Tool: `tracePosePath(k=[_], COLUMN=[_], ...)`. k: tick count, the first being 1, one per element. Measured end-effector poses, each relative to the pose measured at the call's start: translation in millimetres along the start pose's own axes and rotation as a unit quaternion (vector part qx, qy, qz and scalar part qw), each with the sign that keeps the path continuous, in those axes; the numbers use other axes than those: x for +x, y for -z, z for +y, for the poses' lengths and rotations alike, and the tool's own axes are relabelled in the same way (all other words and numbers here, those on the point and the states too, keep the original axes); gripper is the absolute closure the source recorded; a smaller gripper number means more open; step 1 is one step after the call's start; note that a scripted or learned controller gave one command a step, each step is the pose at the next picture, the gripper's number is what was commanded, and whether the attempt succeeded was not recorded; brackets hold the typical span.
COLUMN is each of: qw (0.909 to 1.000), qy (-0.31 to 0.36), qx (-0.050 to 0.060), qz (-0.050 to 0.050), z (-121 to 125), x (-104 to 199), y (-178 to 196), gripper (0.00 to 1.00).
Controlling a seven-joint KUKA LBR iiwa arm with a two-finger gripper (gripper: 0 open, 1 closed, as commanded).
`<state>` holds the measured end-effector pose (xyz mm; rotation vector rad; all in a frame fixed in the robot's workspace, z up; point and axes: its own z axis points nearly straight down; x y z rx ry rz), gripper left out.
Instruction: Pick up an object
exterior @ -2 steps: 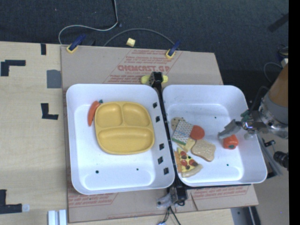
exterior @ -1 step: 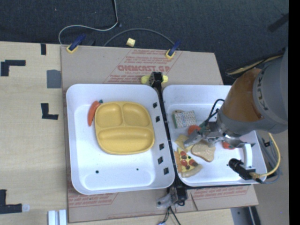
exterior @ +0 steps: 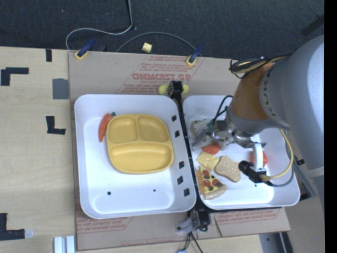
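Observation:
The right bin (exterior: pixel 279 194) holds toy foods. A red piece (exterior: pixel 210 149) lies near its middle, with a yellow cheese wedge (exterior: pixel 206 161) just below it. A slice of toast (exterior: pixel 228 168) and a pizza slice (exterior: pixel 210 184) lie toward the front. A greyish item (exterior: pixel 199 126) sits by the left wall. My gripper (exterior: pixel 215 135) reaches down over the bin's left half, just above the red piece and beside the greyish item. The arm's body hides its tip.
The left bin (exterior: pixel 89 194) holds a yellow divided plate (exterior: pixel 140 143) with an orange carrot (exterior: pixel 104 126) beside it. A red and white item (exterior: pixel 258 156) lies right of the toast. A black clamped divider (exterior: pixel 181 141) separates the bins. Cables run behind the bench.

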<state>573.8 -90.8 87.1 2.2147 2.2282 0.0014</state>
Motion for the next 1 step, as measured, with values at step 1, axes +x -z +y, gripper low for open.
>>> tracePosePath(k=[1], qw=[1.0], qy=[-0.002], qx=[0.001], qz=[0.0], z=[-2.2], x=[-1.9], y=[10.6], gripper=[1.0])
